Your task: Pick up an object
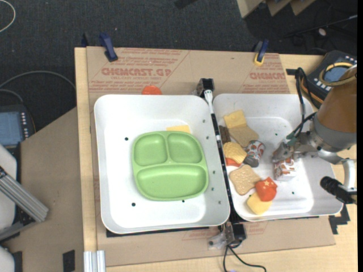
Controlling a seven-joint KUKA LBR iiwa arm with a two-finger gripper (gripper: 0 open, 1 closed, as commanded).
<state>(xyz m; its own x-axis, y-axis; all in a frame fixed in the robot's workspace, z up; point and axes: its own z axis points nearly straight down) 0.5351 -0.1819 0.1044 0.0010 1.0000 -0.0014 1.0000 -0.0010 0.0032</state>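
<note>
In the right bin (295, 205), your gripper (285, 162) sits low over a small can (284, 169); I can't tell its grip; nothing is lifted yet.

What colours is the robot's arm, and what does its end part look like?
The arm is fat and round, with an orange-brown band above a grey wrist. Thin dark cables run beside it. At its tip is a small tool of grey metal.

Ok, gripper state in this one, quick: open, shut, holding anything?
Gripper: low in the right bin, over a small red-and-white object; open or shut cannot be told, and no grasp is visible.
</note>
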